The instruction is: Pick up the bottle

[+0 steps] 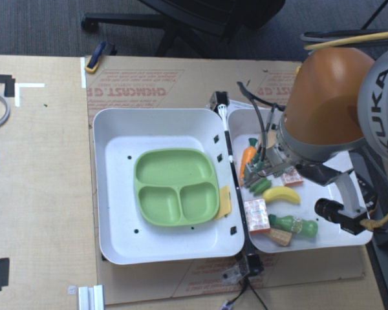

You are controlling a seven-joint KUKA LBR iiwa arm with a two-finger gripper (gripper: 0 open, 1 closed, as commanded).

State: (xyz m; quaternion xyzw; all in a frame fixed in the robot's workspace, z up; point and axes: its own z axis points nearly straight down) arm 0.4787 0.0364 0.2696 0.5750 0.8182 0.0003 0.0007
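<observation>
The bottle (296, 225) is green with a clear middle. It lies on its side near the front edge of the right bin (349, 237), neck pointing left. The gripper (260, 167) hangs under the big orange wrist band (330, 99), low over the left part of the right bin. It is behind and to the left of the bottle, close to a carrot and a green vegetable, and apart from the bottle. The arm's bulk hides the back of this bin.
Around the bottle lie a banana (282, 196), a red and white box (256, 214) and a tan block (280, 238). A carrot (246, 157) and a green vegetable (258, 185) sit by the gripper. The left bin (110, 173) holds a green divided plate (176, 186).
</observation>
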